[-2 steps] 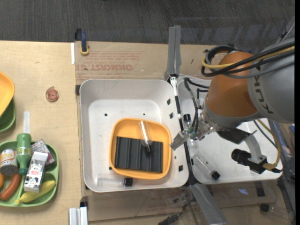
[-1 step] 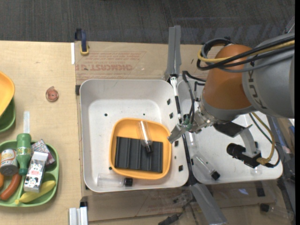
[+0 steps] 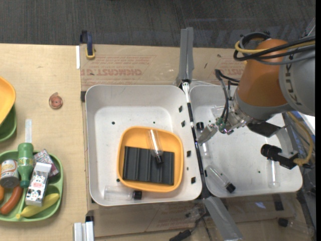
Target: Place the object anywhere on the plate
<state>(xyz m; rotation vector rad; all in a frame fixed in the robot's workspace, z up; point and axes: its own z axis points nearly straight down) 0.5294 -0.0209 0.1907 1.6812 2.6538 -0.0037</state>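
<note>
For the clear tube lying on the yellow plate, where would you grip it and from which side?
Grip the clear tube mid-length, from straight above, fingers closing across its narrow width. It lies flat and slightly slanted on the black ridged block in the yellow plate, so its long sides look open.

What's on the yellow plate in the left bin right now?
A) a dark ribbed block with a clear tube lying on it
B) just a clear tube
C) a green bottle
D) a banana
A: the yellow plate in the left bin carries a dark ribbed block, and a clear tube lies across its top edge.
</note>
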